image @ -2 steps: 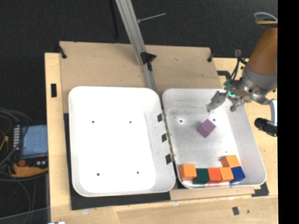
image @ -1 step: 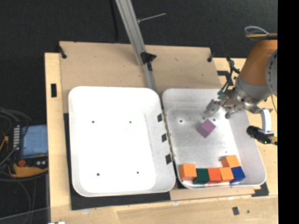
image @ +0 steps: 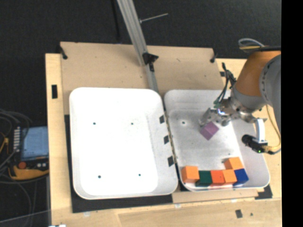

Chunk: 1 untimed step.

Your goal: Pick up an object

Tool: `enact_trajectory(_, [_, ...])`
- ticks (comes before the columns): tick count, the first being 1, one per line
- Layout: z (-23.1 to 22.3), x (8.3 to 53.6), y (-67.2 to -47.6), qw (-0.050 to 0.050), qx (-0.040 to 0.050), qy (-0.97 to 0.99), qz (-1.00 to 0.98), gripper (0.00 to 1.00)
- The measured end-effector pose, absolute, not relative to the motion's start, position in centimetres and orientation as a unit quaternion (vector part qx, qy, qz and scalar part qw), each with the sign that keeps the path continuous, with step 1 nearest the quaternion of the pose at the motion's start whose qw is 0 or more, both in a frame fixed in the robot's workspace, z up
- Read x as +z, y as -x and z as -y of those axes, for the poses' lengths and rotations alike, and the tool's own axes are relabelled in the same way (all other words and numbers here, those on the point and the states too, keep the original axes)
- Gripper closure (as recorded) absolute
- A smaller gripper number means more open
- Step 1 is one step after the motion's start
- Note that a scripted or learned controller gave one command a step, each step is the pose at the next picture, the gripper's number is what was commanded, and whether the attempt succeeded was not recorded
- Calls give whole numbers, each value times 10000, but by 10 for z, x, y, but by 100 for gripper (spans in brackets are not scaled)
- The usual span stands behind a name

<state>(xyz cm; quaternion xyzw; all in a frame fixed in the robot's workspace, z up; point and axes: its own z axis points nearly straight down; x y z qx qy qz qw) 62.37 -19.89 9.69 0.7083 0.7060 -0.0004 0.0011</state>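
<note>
Seemingly claw (image: 211, 120) astride purple block (image: 209, 130)

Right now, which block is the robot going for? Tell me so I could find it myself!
Look in the right bin, the one the arm reaches into. Near its middle, just under the gripper, sits the purple block, alone. The other blocks, orange, green and blue, huddle along the near edge.

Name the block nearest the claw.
The purple block, right at the claw mid-bin; the orange, green and blue ones sit along the right bin's front edge.
</note>
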Motion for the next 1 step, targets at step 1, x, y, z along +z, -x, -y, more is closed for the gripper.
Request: enact_trajectory(1, [200,111,-625,39,10,-7080,-7062,100])
